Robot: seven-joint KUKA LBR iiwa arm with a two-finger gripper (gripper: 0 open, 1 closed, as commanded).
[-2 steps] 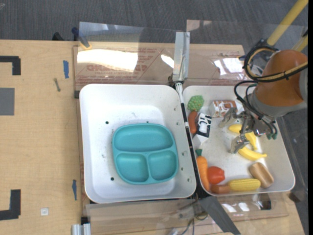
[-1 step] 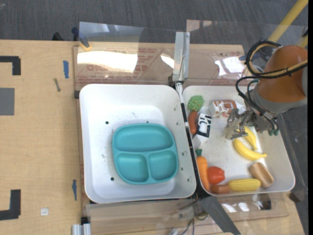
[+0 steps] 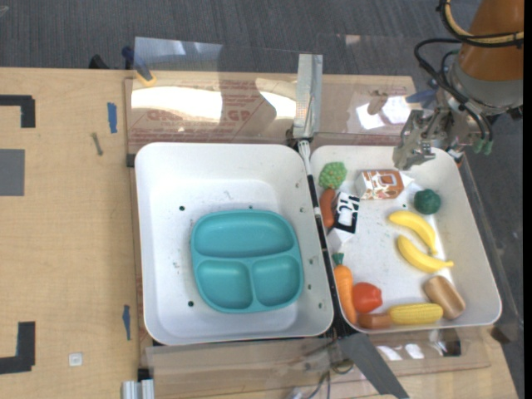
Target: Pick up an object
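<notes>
Two white bins sit side by side on the bench. The left bin (image 3: 166,181) holds a teal tray (image 3: 246,258) with three compartments, lying flat near the bin's middle.

The right bin (image 3: 474,248) carries the toy food. Broccoli (image 3: 333,174) lies at the far left corner, just beside a red-orange piece (image 3: 327,208) against the left wall. A black-and-white card (image 3: 347,213) lies next to that piece, tilted. A small carton (image 3: 381,184) in brown and white sits near the far wall, right of the broccoli. A dark green ball (image 3: 427,200) rests right of the carton. Two bananas (image 3: 416,229) (image 3: 422,256) lie mid-bin, one just beyond the other, close or touching; cannot tell which. A hot dog (image 3: 444,296) sits at the near right corner. Corn (image 3: 416,312) lies along the near wall, just left of the hot dog. A tomato (image 3: 366,295) sits left of the corn, beside a carrot (image 3: 344,288) that runs along the left wall.

The arm (image 3: 492,32) enters at upper right, orange band showing. The gripper (image 3: 421,150) hangs over the far right corner of the right bin, above the rim, apart from the food. Nothing shows between its fingers. Whether they are spread or closed, cannot tell: the metal parts blur together there.

All objects lie in the bin, none lifted.
</notes>
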